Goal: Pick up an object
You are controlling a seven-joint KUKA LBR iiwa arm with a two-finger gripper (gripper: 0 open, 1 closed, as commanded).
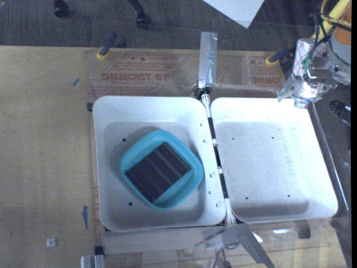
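The blue dish (pixel 162 169) with a dark inside lay in the left bin (pixel 106 116), a little toward 6 o'clock. The end effector (pixel 304 88) hung at 1 o'clock, over the far corner of the right bin (pixel 312 205), well apart from the dish.

Red lettering reading "CHEMCAST" (the letters after it blur) stands on the clear sheet (pixel 139 74) behind the bins.

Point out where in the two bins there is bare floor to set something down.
The right bin has bare floor from the divider across to its outer rim. In the left bin, the teal square container takes the middle; free strips border its walls. The claw hangs at the right bin's far right corner.
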